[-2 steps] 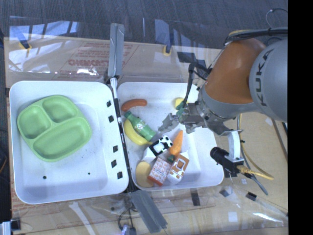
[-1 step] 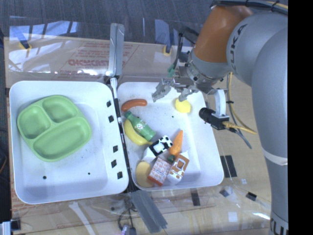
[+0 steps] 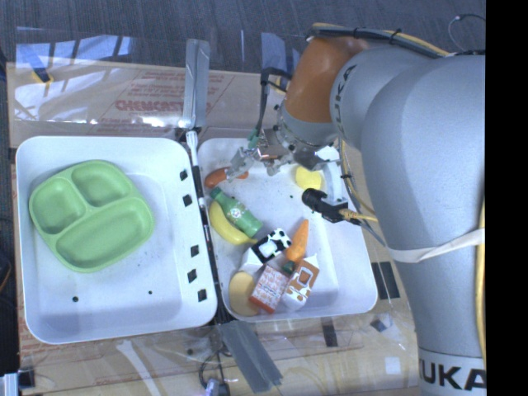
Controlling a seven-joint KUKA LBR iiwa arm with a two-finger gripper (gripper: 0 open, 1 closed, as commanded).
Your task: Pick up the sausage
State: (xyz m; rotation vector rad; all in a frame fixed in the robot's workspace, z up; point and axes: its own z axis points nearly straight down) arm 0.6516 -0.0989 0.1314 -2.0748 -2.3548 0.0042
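Observation:
The sausage (image 3: pixel 216 176), a short red-orange piece, lies in the right bin (image 3: pixel 355 291) at its upper left, close to the wall between the bins. My gripper (image 3: pixel 245 161) reaches down from the right into the bin's top part. Its metal tip sits right beside the sausage's right end. From this angle I cannot make out whether the two touch.
Below the sausage lie a green bottle (image 3: pixel 236 209) and a banana (image 3: pixel 226 226). Further down are a black-and-white cube (image 3: pixel 273 242), a carrot (image 3: pixel 299 239), two small cartons (image 3: pixel 269 288) and a round yellow piece (image 3: pixel 240 290). The left bin (image 3: pixel 49 320) holds a green divided plate (image 3: pixel 89 214).

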